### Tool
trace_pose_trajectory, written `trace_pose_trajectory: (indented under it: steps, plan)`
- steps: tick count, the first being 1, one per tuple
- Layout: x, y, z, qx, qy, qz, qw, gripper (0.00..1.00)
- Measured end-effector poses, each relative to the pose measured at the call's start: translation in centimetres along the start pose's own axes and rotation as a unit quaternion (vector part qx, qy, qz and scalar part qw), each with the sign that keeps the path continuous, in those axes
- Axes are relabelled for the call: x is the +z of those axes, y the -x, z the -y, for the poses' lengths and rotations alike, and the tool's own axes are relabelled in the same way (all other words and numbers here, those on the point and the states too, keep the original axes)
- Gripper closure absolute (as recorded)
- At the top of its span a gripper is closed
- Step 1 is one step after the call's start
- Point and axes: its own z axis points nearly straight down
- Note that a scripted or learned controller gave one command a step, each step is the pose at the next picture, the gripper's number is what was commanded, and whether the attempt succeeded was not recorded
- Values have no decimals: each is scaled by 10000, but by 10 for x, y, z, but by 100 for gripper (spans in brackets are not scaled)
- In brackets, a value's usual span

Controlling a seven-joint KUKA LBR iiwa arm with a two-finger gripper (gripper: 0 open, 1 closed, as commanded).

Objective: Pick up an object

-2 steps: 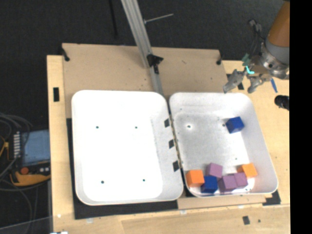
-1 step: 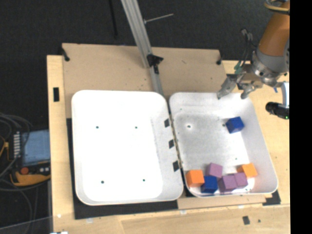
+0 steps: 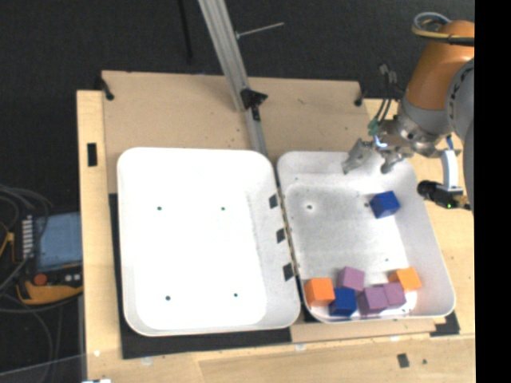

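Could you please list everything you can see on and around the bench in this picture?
Left bin: one, white, left half of the bench.
Right bin: one, white, beside the left bin, holding all the blocks.
Blue blocks: two; one alone in the upper part of the right bin, one in the cluster at its near edge.
Orange blocks: two; one at the cluster's left end, one at its right.
Purple blocks: about three, bunched in the cluster; edges hard to separate.
Metal pole: one, grey, slanting above the bins.
Control box: one, blue, left of the bench.
Arm: one, grey and orange, at the right.
Gripper: one, above the right bin's far edge.
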Motion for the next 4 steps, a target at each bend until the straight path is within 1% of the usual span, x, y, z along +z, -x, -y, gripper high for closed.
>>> trace_pose_trajectory:
  steps: [1,2,3,4]
  plan:
    - [58,-4,7,-2,-6,0,10000,0]
    - [42,-3,5,-11,41,20,10000,100]
    - [-16,-11,3,0,52,3,10000,100]
    - [-64,-9,2,-9,46,5,10000,100]
